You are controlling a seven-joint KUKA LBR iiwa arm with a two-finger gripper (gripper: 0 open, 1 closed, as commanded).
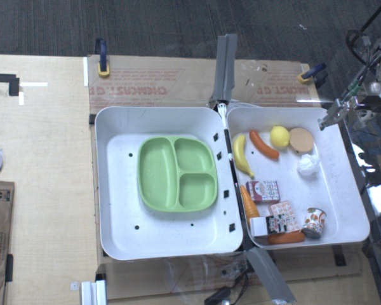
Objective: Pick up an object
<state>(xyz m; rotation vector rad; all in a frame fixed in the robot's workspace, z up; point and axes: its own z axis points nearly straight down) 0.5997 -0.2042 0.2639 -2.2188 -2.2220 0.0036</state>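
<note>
Jaws (327, 121) over right bin's (349, 189) far right corner, small and blurred; open or closed, cannot tell. Arm cut off at table's right edge. Right bin: 1 banana (242, 155), 1 lemon (279, 136), 2 carrots, 2 small boxes, 1 can (314, 223). Left bin: 1 green tray (177, 173).

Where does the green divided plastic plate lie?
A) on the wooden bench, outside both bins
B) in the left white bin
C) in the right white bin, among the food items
B: the green divided plastic plate lies flat within the walls of the left white bin.
</note>
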